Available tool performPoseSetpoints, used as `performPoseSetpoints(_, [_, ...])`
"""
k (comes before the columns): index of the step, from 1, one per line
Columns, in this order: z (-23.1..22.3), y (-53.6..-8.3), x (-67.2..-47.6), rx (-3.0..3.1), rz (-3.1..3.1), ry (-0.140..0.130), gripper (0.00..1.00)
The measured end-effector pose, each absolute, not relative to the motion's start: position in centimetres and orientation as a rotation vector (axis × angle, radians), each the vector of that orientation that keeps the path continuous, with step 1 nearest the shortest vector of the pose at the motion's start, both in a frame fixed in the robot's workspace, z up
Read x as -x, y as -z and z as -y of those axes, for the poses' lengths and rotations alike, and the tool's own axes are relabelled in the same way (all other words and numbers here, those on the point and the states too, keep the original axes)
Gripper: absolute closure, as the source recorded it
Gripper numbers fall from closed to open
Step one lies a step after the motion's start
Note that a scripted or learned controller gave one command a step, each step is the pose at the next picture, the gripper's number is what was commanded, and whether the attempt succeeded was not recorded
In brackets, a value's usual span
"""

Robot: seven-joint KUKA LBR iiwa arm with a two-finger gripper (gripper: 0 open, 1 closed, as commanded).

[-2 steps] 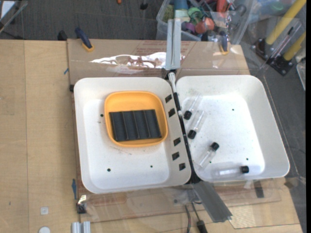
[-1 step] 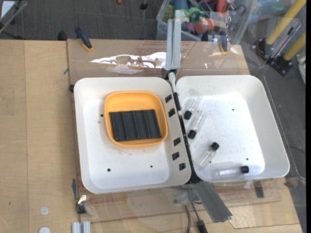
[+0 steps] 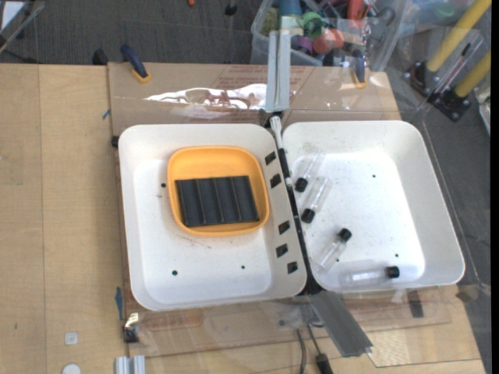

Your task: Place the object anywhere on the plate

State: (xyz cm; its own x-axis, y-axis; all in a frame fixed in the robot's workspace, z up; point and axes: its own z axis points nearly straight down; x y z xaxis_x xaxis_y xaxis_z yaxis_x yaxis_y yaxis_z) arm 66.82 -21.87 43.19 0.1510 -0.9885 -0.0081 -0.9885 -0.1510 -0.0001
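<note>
An orange square plate [image 3: 214, 162] sits in the left white bin [image 3: 148, 209], toward its back half. A black ridged rectangular block [image 3: 217, 201] lies flat on the plate and covers most of its floor. Several clear vials with black caps lie in the right white bin [image 3: 413, 178]: one near the dividing wall [image 3: 306, 171], one just below it [image 3: 314, 201], one at mid-floor [image 3: 334, 248] and one along the front wall [image 3: 370, 273].
Black clips [image 3: 281, 209] line the wall between the two bins. A clear box of coloured toys [image 3: 327, 14] stands behind the right bin. A grey metal bar [image 3: 277, 65] stands upright at the back between the bins. Bare wooden bench [image 3: 54, 209] spreads to the left.
</note>
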Motion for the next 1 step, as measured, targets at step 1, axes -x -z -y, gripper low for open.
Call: performPoseSetpoints(1, [21.39,-43.12,-66.93,2.731,-1.539,-0.006,1.0])
